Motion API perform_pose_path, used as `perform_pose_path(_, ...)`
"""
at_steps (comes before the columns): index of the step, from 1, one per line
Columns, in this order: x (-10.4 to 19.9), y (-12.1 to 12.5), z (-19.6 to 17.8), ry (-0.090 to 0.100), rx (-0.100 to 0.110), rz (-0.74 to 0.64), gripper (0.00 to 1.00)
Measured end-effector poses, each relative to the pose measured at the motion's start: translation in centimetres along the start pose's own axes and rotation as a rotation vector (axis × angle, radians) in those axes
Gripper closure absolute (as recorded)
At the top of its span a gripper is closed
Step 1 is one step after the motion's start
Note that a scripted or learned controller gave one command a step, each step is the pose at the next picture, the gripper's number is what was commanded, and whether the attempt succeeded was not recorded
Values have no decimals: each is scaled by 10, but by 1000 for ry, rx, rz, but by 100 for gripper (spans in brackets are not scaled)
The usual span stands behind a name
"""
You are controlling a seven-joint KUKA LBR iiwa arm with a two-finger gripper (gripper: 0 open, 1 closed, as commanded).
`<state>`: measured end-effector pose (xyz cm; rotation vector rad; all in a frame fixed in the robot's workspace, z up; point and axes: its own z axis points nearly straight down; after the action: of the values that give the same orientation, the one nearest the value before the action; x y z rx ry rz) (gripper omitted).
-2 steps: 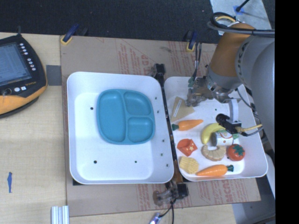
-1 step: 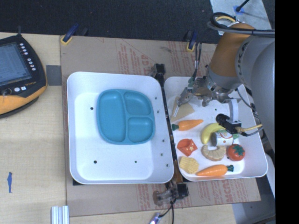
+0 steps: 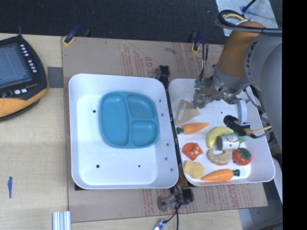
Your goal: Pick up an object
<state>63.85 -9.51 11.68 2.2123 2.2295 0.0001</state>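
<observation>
Now the gripper (image 3: 200, 99) is hovering just above the sandwich wedge (image 3: 186, 111); jaw state untellable; it is needing a centred descent.

A pale wooden tabletop (image 3: 33, 147) carries a brown cardboard sheet (image 3: 120, 56), clamped along its far edge; beyond that edge lies dark carpeted floor (image 3: 120, 8).

The arm (image 3: 249, 56) is running off the right edge, the orange pendant (image 3: 17, 78) is being cropped at the left, and the jaws are staying too blurred to read.
</observation>
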Motion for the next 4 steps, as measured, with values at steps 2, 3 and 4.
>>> perform_pose_path(2, 2, 18, 25, 1, 4, 3, 0)
perform_pose_path(3, 2, 18, 15, 0, 3, 0, 100)
perform_pose_path(4, 2, 18, 15, 0, 3, -1, 0)
